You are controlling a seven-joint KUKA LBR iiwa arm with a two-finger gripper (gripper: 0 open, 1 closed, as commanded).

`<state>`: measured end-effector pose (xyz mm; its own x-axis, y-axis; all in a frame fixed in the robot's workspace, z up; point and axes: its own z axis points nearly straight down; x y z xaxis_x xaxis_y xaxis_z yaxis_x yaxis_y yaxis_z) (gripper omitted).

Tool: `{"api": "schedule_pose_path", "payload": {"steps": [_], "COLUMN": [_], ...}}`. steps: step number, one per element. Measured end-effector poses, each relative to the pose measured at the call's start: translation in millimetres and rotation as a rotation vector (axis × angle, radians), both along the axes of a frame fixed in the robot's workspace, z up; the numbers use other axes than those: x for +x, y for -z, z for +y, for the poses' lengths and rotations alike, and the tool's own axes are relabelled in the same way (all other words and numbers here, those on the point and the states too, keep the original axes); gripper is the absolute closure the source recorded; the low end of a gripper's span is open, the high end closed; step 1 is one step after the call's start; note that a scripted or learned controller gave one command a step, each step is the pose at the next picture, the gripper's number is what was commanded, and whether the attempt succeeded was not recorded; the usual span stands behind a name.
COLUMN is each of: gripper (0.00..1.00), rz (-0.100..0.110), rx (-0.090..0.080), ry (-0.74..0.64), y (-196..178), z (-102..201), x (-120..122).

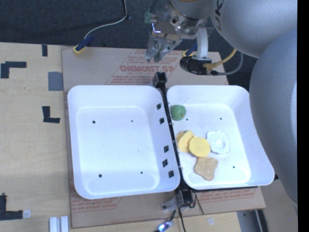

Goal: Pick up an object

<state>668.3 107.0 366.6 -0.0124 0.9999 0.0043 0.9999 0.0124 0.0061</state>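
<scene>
Light wooden tabletop [29,144] marked with black tape pieces [48,115], overlaid by a brown cardboard sheet [130,71] printed in red lettering. Dark fabric backdrop [63,8] behind; a cable [104,28] with yellow-blue connector trails across it.

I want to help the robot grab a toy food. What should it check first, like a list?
1. Toys to grab in the right bin: ok. A green piece, yellow slices, a white egg and a tan cracker lie there.
2. Hand above a toy: not ok. It hangs over the cardboard behind the bins.
3. Hand holding nothing: ok, nothing shows between its fingers.
4. A toy lying apart from the rest: ok, the green piece.
5. Yellow slices separate: not ok, they overlap.
</scene>
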Motion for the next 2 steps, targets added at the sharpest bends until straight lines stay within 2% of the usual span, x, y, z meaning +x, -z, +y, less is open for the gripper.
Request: {"api": "schedule_pose_path", "payload": {"steps": [1, 2], "gripper": [1.0, 1.0], "rz": [-0.002, 0.003], "rx": [-0.001, -0.002], "ry": [0.006, 0.006], "y": [-86.2, -124.1], "z": [44.1, 89.0], "x": [-0.1, -17.1]}}
